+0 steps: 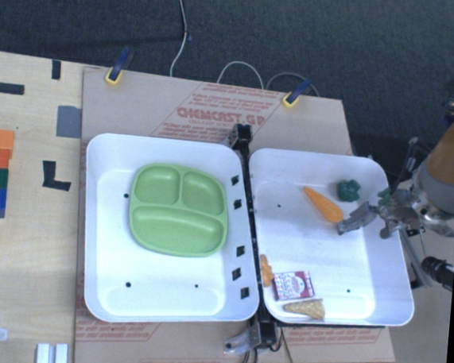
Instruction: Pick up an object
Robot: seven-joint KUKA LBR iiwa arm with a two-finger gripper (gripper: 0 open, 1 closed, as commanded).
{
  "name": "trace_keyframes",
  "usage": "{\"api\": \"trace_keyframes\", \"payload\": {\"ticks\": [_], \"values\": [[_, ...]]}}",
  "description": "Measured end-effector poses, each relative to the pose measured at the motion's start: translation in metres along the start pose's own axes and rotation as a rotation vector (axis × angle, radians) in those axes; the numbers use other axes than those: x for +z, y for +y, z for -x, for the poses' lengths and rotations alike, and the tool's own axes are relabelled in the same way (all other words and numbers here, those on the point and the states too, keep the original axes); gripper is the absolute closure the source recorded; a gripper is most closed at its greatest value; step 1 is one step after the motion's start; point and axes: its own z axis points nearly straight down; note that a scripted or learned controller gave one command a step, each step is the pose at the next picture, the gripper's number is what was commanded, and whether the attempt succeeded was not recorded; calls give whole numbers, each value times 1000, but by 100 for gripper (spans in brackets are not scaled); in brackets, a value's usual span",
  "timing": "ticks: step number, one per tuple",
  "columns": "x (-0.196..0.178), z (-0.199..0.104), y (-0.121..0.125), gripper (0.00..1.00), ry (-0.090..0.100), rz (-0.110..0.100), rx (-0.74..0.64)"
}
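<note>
Here, over the right-hand shallow white plastic bin (364, 290), the grey arm's claw (357, 219) is hanging low at the bin's right side, its dark tip reaching just beside the smooth, tapered orange plastic carrot (323, 204). How far the claw is open cannot be told from this angle, and nothing is showing in its grip. The carrot is lying aslant in the bin's upper half, with a small knobbly dark-green toy (348, 189) close behind it, the two near but apart. To my eye the approach is calling for a grip centred across the carrot's narrow width rather than along its length, since a slick, tapering shape is likely to squirt free if pinched near the tip. At the bin's near edge a flat red-and-white printed packet (293, 285) is resting beside a pale triangular wedge (306, 308). In the left bin a matte light-green divided tray (179, 210) is sitting flat.
</note>
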Motion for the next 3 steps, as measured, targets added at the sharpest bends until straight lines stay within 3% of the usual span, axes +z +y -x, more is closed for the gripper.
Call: {"api": "trace_keyframes", "payload": {"ticks": [1, 3], "values": [[-8, -1, 3, 0, -4, 14, -5], [77, 2, 3, 0, -4, 12, -5]]}}
